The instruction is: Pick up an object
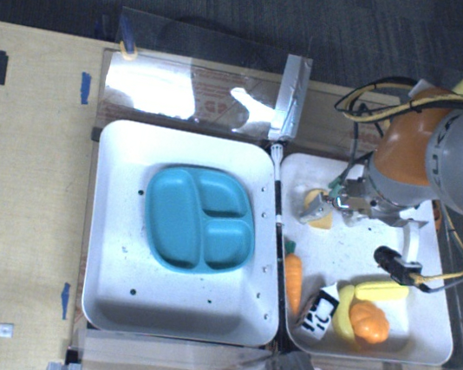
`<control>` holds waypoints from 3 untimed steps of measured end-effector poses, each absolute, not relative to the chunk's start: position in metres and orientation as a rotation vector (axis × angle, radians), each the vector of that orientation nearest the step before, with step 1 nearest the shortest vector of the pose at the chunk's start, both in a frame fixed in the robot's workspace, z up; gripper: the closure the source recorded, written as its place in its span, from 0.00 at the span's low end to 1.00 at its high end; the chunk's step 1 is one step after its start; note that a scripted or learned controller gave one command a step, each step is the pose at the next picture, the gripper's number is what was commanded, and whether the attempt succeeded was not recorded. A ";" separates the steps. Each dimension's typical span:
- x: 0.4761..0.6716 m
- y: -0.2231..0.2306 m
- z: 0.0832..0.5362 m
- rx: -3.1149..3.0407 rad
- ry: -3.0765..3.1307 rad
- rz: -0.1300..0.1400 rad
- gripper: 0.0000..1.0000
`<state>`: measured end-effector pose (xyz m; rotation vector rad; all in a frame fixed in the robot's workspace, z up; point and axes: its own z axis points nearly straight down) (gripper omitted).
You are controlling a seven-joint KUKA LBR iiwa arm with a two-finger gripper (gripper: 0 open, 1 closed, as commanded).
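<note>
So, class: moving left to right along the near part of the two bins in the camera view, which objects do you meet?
Blue divided plate → orange carrot → black-and-white block → orange round fruit, resting against a yellow object.

The right bin [443, 259], white and shallow, serves as the landmark for all the loose objects. A carrot [292, 284], orange and slender, lies lengthwise against the bin's left wall, about midway down. Toward the lower right corner of the bin a yellow banana-shaped piece [380, 293] lies flat, with a rounded orange piece [369, 322] resting against its near side. Just left of those two, a small black-and-white box [322, 312] sits tilted by the bin's lower edge. In the bin's upper left part lies a small pale yellow piece [320, 217], partly hidden.
</note>
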<state>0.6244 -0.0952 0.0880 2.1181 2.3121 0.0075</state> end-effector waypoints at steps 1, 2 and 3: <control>0.658 -0.096 0.086 2.101 2.333 0.002 0.00; 0.661 -0.096 0.099 2.095 2.330 0.009 1.00; 0.655 -0.072 0.190 2.012 2.402 0.010 1.00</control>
